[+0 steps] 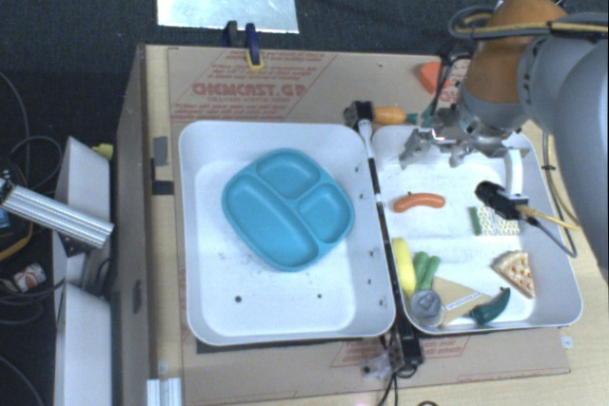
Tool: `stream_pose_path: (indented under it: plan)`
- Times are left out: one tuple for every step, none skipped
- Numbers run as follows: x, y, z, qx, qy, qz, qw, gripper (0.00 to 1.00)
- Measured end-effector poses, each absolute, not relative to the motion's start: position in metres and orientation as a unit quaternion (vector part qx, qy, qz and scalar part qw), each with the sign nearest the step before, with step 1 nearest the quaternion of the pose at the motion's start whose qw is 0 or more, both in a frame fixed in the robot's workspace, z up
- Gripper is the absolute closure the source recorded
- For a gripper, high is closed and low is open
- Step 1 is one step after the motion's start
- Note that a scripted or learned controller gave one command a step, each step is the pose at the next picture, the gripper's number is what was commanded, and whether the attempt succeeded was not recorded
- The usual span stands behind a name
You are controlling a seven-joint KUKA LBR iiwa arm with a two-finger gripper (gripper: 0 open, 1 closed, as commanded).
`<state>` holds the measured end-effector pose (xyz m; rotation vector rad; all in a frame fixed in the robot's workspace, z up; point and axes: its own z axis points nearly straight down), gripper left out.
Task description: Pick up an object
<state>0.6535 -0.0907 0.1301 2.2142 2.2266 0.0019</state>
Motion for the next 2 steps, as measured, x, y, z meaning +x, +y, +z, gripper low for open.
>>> stream_pose_path:
  plan:
    - [0.655,-0.091,0.142,0.705,0.710,0.0016,0.002,1.00]
    - [0.605,-0.043,0.185,0.705,0.709,0.0011,0.001,1.00]
